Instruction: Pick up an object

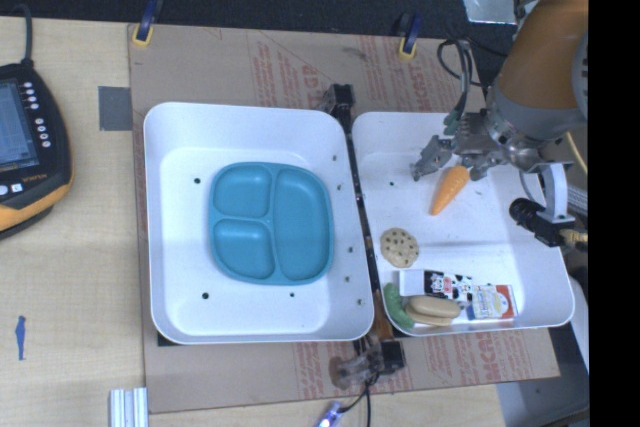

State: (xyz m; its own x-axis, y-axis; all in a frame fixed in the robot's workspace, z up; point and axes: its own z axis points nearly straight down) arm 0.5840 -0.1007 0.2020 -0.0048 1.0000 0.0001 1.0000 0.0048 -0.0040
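Objects for picking number 4, all in the right bin (540, 275); going left to right, the left bin (170, 215) carries 1 blue divided plate (270, 220) with 3 compartments. Next come 1 spotted cookie (399, 246), 1 tan bread roll (432, 308) (resting on something green), 1 printed carton (470, 296) lying flat, and 1 orange carrot (449, 188). Just above the carrot's upper end hangs the gripper (447, 153); whether it grips the carrot cannot be told.

We see a blue tray (271, 222) in a white bin (160, 215), an orange carrot (449, 189), a speckled tan cookie (399, 246), and a black-and-white patterned carton (470, 296).
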